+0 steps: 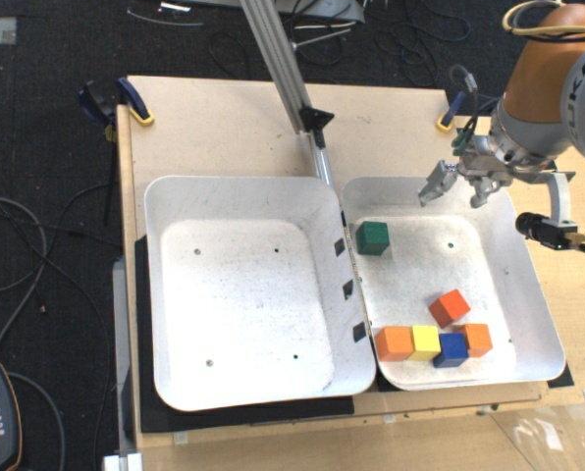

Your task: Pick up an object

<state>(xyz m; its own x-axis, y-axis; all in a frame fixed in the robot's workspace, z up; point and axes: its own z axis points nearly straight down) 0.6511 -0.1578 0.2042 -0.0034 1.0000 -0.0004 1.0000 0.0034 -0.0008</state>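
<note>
Since five small blocks are clustered near the front rim of the right-hand shallow white bin (528,263), the isolated dark green cube (373,237) farther back is judged easier. Beyond it, the grey two-finger gripper (459,186) is seen spread open and empty; it should be centred above the cube before descent.

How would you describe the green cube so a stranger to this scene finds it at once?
Start at the right-hand white bin. The green cube sits alone near its upper left part, close to the divide between the bins. The other blocks, orange, yellow and blue, cluster by the bin's near edge; it is the only green one.
</note>
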